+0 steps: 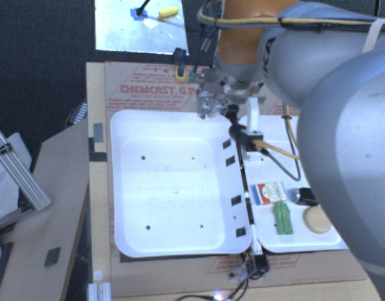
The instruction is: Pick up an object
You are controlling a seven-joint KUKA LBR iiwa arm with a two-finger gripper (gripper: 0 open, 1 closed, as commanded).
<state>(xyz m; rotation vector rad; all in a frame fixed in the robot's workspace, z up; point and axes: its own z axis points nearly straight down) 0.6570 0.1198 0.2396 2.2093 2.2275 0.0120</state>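
Note:
In the right bin (pixel 274 242), near its front, lie a small white packet with red and blue print (pixel 269 193), a green stick-shaped thing (pixel 283 218), a tan round disc (pixel 317 219) and a black thing (pixel 306 197) partly under the arm. My gripper (pixel 209 103) hangs over the far rim of the left bin (pixel 126 168), close to the divider between the bins and well behind those objects. I see nothing held in it. The bulky grey arm hides much of the right bin.
The bins rest on a cardboard sheet (pixel 148 89). A blue and yellow clamp (pixel 180 64) stands at the back edge. A shiny panel (pixel 117 24) lies behind it, and an aluminium rail (pixel 20 171) slants at the left.

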